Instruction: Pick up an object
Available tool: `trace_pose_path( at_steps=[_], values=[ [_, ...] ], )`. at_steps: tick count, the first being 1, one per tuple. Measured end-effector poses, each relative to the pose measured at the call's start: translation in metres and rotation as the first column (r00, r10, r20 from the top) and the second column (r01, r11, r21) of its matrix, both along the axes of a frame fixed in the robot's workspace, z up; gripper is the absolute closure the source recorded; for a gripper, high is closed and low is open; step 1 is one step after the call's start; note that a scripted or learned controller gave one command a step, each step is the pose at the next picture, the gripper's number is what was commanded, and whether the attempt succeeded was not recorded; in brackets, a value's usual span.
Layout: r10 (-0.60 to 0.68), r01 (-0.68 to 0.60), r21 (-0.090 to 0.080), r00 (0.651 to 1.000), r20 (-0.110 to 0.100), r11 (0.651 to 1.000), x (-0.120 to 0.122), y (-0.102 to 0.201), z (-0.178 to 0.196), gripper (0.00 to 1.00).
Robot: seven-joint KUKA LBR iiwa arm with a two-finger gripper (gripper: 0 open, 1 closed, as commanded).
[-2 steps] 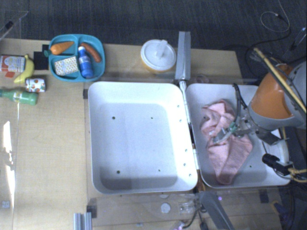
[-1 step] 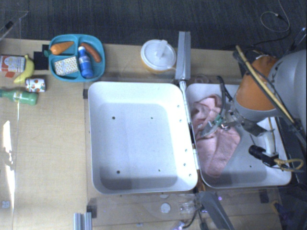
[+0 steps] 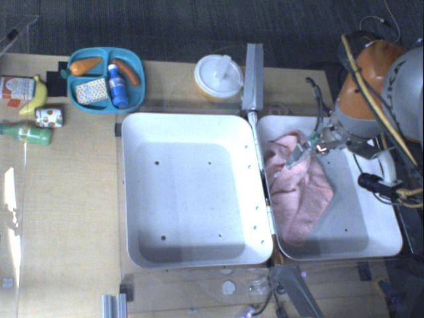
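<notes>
How the jaws stand I cannot tell, the gripper [image 3: 310, 146] low on the pink cloth [image 3: 298, 187] in the right bin [image 3: 377, 244]; a thin pinch of limp fabric may slip free.

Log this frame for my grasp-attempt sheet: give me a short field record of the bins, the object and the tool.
left bin: white, shallow, nothing seen inside
right bin: white, holds the pink cloth
pink cloth: crumpled, lying in the right bin's left half
tool: low over the cloth's upper edge, reaching in from the right
grasp: cannot tell whether the cloth is gripped
arm: grey with orange band, above the right bin
blue tray: on the bench, up left, holding toy food
</notes>
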State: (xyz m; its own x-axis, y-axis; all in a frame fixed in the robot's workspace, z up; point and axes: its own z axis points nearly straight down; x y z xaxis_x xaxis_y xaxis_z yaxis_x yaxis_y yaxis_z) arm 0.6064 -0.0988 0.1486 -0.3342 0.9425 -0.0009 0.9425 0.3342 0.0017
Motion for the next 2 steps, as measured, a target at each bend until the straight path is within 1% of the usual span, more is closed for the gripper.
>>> trace_pose_path(
  at_steps=[1,2],
  values=[
    [0.191,-0.191,0.003,0.982,-0.008,0.982,0.0556,0.0043,-0.0578,0.0],
    [0.197,-0.197,0.0,0.98,0.001,0.98,0.0588,0.0056,-0.0483,1.0]
  ],
)
